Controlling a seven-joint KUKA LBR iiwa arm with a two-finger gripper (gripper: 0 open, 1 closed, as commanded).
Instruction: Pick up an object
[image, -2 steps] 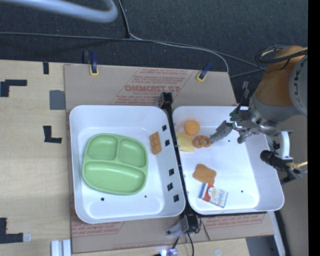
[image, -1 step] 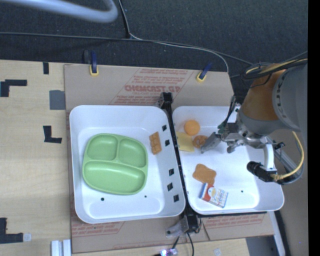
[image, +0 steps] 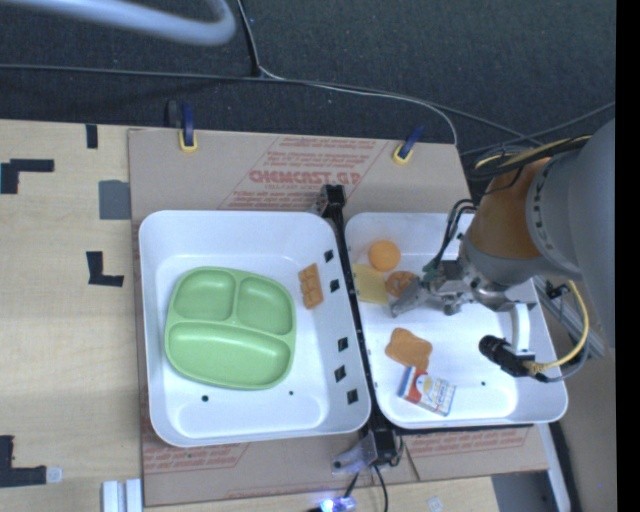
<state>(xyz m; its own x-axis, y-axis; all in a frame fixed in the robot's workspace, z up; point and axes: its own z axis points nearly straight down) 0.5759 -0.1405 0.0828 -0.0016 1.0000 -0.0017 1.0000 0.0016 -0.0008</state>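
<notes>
so i'm looking down at my two bins. nearest, at the front of the right bin (image: 545, 405), a little carton (image: 429, 392) is lying flat, and just behind it a brown bun (image: 408, 347) is sitting. my pincer (image: 408, 287) is hanging low over the middle of that bin, tips right by a brownish lump (image: 400, 282) that's touching a pale yellow piece (image: 369, 285). honestly can't tell how wide it's standing or if it's got hold of anything. a bit further back an orange ball (image: 384, 254) is resting. over in the left bin (image: 200, 420) a green plate (image: 230, 328) is sitting, with an orange block (image: 311, 286) just beside it.
</notes>
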